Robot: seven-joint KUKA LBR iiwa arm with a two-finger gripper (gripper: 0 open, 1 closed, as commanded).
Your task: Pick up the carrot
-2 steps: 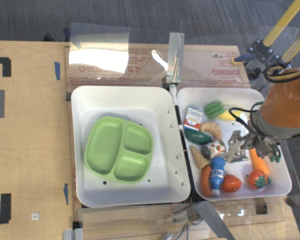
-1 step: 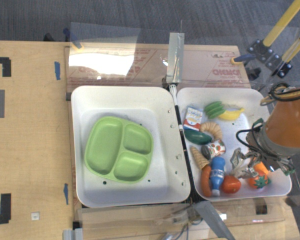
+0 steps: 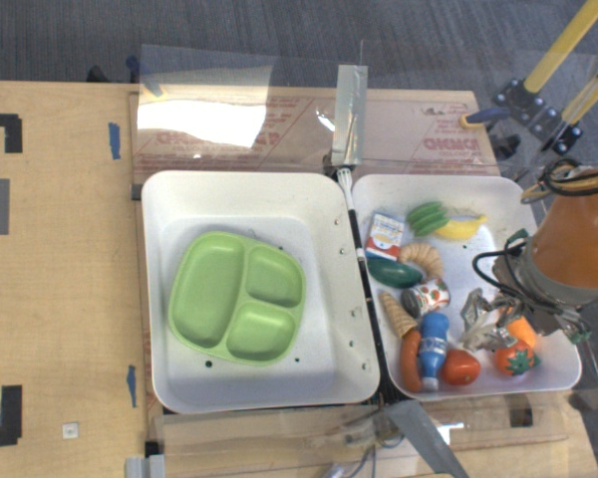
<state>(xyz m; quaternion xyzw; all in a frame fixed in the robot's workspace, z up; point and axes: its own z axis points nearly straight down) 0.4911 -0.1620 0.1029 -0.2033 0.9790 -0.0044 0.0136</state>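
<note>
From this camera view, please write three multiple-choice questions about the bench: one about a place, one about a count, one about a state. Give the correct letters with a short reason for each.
1. Where does the carrot lie?
A. right bin, near corner
B. left bin
C. on the green plate

2. How many compartments has the green plate?
A. two
B. three
C. five

3. What is the state of the gripper?
A. raised far above the bins
B. down in the right bin beside the carrot
C. resting on the green plate

Answers:
1. A, the orange carrot sits low in the right bin.
2. B, one long section and two smaller ones.
3. B, it is low among the toys, next to the carrot.
</note>
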